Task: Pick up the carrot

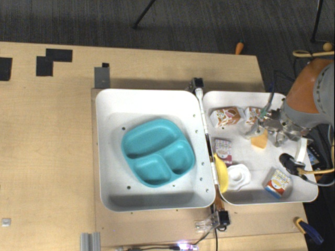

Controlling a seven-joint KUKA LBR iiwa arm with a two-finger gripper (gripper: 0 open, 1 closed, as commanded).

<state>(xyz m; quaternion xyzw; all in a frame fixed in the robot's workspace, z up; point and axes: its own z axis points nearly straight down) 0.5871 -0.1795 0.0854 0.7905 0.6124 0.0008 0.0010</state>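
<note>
Overhead, the arm (pixel 309 95) leans in from the right, its gripper (pixel 269 124) low over the right bin (pixel 309 195), by the far rim; whether it's open, I cannot tell. No carrot is clearly identifiable; an orange wedge (pixel 259 140) lies just beside it.

No legible text anywhere

Several packages in the right bin (pixel 309 195) carry printing, but none of it can be read: the small carton (pixel 277 183) at the near right, the pouch (pixel 226 117) with red and brown print at the far left, the wrapper (pixel 253 115) beside it, and the small packet (pixel 223 149) with purple marks near the divider. All of it is too small and blurred to read.
</note>
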